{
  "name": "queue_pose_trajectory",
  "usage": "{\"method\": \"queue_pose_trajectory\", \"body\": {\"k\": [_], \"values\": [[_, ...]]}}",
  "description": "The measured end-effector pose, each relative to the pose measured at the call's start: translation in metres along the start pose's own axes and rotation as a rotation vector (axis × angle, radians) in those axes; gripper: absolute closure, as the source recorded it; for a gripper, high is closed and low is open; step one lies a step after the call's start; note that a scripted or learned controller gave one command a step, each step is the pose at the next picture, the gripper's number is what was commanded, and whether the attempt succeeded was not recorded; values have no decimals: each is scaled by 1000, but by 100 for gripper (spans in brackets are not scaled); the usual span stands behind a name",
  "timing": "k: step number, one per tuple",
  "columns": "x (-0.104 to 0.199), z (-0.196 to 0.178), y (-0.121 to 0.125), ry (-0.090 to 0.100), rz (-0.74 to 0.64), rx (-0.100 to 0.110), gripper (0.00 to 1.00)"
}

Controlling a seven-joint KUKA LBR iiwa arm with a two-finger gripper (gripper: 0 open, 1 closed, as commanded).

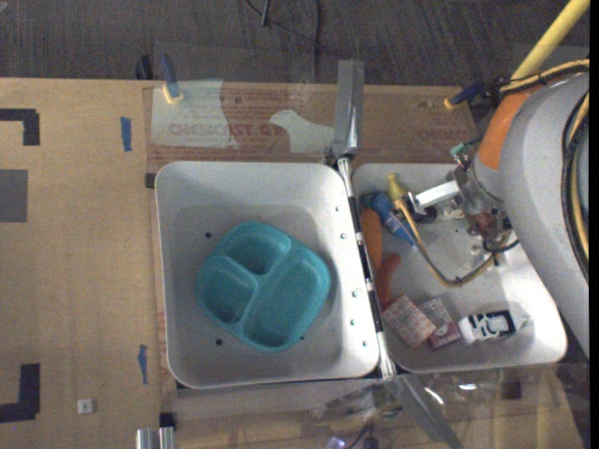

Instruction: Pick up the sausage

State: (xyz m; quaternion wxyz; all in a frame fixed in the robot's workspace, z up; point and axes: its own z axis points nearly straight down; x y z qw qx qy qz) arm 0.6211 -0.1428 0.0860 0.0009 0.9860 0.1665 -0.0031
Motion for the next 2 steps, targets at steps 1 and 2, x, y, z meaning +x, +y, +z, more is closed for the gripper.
{"method": "queue_pose_trajectory", "body": {"k": [1, 2], "values": [[-25, -40, 73, 4, 126, 4, 0], [-33, -92, 28, 3, 128, 4, 0]]}}
